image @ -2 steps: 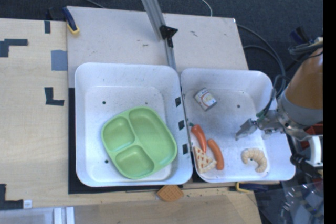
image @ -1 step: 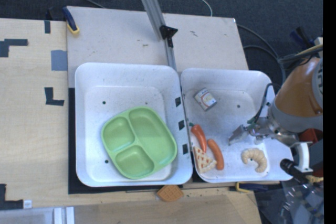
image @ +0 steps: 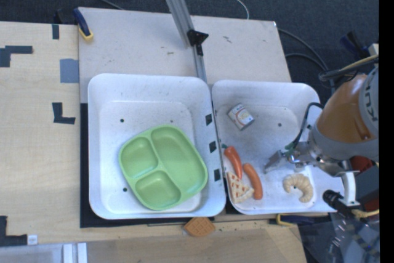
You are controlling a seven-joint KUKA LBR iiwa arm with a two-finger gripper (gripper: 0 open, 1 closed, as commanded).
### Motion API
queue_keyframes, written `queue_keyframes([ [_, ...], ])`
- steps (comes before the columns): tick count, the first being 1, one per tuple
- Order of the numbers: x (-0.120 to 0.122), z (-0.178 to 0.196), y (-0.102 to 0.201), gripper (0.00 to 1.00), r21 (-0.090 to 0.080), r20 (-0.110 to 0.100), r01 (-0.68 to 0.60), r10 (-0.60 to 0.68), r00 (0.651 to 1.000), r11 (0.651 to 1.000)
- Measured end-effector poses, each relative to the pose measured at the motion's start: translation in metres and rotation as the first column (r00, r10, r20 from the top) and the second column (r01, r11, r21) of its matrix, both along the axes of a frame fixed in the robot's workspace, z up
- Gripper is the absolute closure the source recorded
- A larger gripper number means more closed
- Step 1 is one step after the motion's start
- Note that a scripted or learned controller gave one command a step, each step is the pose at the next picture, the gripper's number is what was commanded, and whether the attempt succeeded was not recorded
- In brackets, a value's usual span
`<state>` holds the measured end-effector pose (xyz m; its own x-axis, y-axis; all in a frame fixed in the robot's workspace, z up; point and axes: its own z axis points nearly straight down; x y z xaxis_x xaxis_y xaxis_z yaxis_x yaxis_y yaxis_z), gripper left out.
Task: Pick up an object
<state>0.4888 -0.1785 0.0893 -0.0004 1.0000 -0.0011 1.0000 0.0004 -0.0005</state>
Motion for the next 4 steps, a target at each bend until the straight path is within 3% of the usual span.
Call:
queue_keyframes([
  [1, 0.0, 0.01, 0.001, 1.0, 0.002, -0.001, 0.0, 0.0, 1.0, 1.0],
  [4, 0.012, 0.184, -0.016, 1.0, -0.002, 0.006, -0.002, 0.002, 1.0, 1.0],
])
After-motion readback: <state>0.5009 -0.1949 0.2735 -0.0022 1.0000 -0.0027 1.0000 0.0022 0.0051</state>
